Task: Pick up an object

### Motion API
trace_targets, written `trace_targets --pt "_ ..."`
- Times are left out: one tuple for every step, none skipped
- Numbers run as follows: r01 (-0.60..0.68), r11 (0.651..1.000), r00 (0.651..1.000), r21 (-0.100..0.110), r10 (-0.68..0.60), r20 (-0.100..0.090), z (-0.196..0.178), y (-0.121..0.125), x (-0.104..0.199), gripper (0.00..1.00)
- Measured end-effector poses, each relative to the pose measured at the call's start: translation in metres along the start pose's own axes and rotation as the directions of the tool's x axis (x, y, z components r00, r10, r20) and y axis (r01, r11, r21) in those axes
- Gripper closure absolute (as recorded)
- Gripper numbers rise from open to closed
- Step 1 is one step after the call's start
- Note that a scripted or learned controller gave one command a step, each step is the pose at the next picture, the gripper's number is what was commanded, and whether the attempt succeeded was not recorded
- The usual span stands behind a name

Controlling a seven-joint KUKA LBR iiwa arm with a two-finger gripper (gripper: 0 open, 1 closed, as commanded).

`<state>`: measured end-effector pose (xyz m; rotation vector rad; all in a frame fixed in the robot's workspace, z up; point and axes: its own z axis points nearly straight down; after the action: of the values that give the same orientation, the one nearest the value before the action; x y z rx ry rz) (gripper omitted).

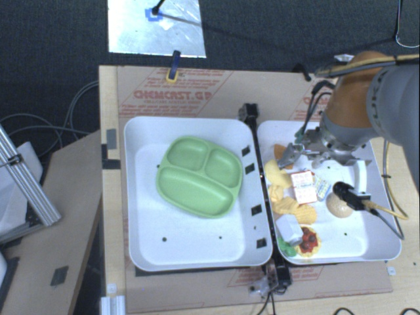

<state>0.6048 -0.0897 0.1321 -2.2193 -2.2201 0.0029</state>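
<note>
My gripper point(293, 152) hangs low over the back left part of the right bin point(377, 241), with the grey arm and its orange band reaching in from the right. An orange-brown piece point(282, 152) lies right by the gripper tip; whether it is touched I cannot tell. Just in front lie a small red and white carton point(303, 186), a yellow curved piece point(272, 172) and more yellow pieces point(294, 209). A grey-white block point(289, 228) and a red item point(309, 240) sit near the bin's front edge. A beige round object point(337, 208) rests mid-bin.
The left bin point(144, 241) holds a green divided plate point(200, 175). A black divider with clips point(257, 176) runs between the bins. A small blue and white packet point(322, 189) lies beside the carton. Cardboard covers the bench under both bins.
</note>
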Motion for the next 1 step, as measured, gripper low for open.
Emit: trace_targets --pt "0.000 1.000 1.000 -0.012 0.000 0.006 0.0442 0.0032 -0.0023 0.00"
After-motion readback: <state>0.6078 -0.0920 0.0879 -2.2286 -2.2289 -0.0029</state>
